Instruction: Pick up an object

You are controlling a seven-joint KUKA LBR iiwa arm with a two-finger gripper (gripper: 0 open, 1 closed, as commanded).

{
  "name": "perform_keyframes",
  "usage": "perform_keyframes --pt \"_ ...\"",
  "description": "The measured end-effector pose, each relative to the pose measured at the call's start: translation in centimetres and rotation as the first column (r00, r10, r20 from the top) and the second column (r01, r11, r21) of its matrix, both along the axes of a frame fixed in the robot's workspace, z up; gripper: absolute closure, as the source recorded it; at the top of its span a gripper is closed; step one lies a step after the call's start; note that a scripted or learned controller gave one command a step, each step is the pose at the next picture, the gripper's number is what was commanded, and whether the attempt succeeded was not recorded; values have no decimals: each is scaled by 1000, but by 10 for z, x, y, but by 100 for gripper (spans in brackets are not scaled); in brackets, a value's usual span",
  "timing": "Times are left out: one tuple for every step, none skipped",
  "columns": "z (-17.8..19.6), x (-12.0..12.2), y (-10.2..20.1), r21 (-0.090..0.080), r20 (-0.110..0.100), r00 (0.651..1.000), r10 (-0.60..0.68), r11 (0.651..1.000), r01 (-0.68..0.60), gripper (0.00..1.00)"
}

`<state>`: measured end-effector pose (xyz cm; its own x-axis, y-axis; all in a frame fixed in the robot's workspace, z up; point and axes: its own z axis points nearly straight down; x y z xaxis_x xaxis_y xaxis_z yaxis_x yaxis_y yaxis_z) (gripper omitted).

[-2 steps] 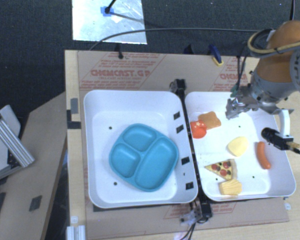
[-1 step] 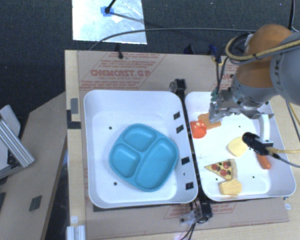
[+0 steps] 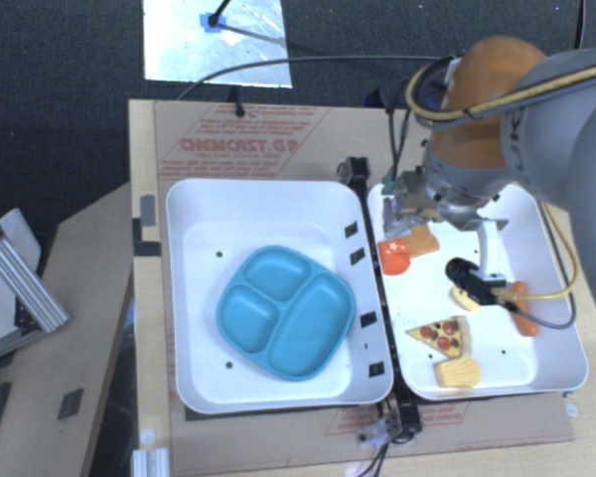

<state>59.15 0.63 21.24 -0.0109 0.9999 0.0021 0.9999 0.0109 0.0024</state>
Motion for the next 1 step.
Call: perform_keyframes --pt "10 -13 51 0 -1 1000 0 1000 0 100"
